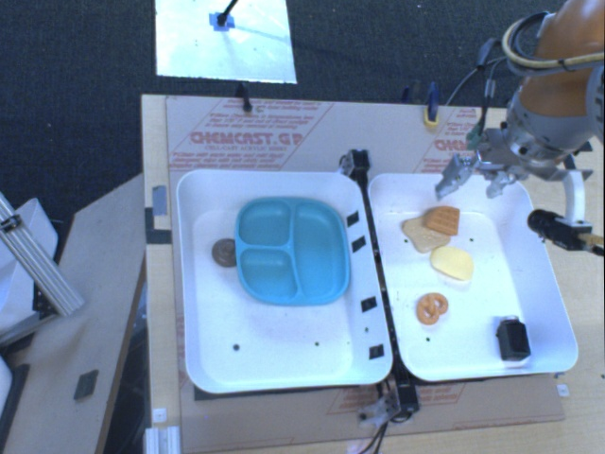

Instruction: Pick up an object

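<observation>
Gripper (473,180) hangs open and empty over the right bin's (539,282) back edge. Waffle (442,220), cheese (453,263) and pretzel (432,308) sit below it.

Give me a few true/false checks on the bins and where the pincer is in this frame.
1. The blue divided plate lies in the left bin. True.
2. The pretzel is held in the pincer. False: it lies on the right bin floor, nearer the front than the pincer.
3. A small round brown piece sits beside the plate's left edge. True.
4. The black object is on the plate. False: it is in the right bin's front right corner.
5. The pincer hangs open over the right bin's back edge, holding nothing. True.
</observation>
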`<action>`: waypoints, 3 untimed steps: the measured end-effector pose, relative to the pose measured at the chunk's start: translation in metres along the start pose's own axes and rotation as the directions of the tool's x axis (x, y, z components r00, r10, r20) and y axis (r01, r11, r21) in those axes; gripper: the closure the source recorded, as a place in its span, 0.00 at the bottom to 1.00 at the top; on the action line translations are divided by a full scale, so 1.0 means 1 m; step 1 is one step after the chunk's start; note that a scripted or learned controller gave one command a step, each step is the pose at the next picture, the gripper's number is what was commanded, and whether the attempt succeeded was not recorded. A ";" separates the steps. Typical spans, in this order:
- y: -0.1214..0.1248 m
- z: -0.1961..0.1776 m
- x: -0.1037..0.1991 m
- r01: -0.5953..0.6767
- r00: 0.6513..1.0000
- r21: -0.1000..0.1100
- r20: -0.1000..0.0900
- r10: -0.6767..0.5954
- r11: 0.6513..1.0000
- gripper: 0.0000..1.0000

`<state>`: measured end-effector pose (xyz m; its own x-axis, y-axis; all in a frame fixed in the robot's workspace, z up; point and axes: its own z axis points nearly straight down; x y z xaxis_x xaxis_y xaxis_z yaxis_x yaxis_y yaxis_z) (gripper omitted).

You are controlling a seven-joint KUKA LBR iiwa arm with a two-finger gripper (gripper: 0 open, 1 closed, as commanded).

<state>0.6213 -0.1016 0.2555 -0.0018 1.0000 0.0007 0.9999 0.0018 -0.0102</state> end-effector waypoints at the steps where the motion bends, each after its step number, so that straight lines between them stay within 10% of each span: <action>1: 0.002 -0.007 0.000 0.002 1.000 -0.012 0.001 -0.002 1.000 0.00; 3: 0.002 0.101 0.002 -0.001 1.000 -0.007 0.001 0.001 1.000 0.00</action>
<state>0.6222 -0.0996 0.1549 -0.0012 1.0000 -0.0002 1.0000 0.0012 -0.0030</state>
